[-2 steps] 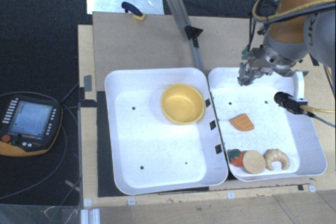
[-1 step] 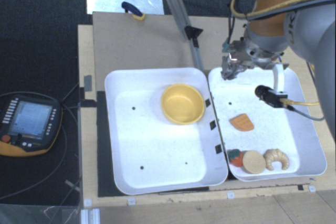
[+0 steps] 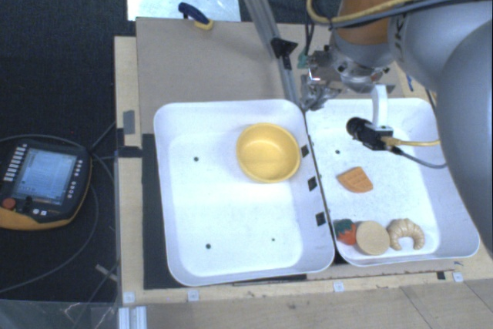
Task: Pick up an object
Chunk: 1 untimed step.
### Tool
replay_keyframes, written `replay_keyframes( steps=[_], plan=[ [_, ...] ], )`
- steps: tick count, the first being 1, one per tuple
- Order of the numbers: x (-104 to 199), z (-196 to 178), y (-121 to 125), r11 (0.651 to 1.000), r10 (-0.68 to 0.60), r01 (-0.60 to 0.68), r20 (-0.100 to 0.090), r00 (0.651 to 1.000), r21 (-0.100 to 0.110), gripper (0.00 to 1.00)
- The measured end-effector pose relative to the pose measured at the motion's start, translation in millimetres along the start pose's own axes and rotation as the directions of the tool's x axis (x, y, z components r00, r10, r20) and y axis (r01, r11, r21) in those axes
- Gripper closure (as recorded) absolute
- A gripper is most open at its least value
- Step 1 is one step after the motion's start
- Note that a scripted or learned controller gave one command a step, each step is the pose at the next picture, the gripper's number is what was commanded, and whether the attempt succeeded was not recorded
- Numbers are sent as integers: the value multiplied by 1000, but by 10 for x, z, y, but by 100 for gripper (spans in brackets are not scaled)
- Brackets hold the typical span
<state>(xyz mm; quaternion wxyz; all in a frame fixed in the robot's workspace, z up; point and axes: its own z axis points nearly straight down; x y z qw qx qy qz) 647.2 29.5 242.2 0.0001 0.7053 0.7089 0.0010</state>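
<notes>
A yellow bowl [image 3: 267, 152] sits upright in the left bin [image 3: 192, 243], near its upper right corner. In the right bin [image 3: 447, 189] lie an orange wedge [image 3: 355, 179], a round beige disc [image 3: 372, 237], a croissant [image 3: 406, 233] and a small red and green item [image 3: 344, 230]. My gripper [image 3: 313, 98] hangs at the back end of the rim between the two bins, just above and right of the bowl. Nothing shows in its grasp.
A black cylinder on a white bracket [image 3: 368, 132] with a yellow cable juts from the wrist over the right bin. A slanted metal pole [image 3: 258, 4] crosses behind the bins. A teach pendant [image 3: 42, 181] lies on the floor at left.
</notes>
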Motion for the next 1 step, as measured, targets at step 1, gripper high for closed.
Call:
replay_keyframes(
  steps=[1],
  plan=[
    [462, 94, 32, 1000, 1, -1, 0, 1000, 1, 100]
  ],
)
